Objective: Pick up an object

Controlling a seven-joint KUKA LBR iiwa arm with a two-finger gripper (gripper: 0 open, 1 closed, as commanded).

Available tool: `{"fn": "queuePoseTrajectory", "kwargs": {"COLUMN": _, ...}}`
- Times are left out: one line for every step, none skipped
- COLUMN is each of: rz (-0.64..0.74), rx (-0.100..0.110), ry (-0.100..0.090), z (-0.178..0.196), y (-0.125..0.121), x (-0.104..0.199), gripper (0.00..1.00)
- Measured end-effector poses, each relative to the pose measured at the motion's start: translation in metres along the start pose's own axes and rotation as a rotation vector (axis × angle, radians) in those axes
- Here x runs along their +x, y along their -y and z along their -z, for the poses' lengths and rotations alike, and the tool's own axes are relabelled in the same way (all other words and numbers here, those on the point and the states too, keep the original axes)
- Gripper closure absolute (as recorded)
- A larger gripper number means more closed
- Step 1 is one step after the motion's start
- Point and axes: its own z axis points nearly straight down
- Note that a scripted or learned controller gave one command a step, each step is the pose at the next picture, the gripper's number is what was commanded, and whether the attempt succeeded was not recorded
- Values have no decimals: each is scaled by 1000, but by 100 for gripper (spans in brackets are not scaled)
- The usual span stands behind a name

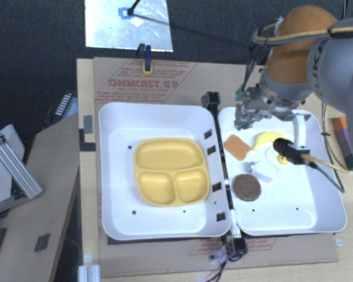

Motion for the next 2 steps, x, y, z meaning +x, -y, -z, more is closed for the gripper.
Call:
{"fn": "queuePoseTrajectory", "kwargs": {"rz": 0, "rx": 0, "ry": 0, "z": 4, "y": 5, "x": 56, "gripper": 100}}
{"fn": "queuePoseTrajectory", "kwargs": {"rz": 1, "rx": 1, "ry": -1, "z": 11, "y": 20, "x": 107, "gripper": 100}}
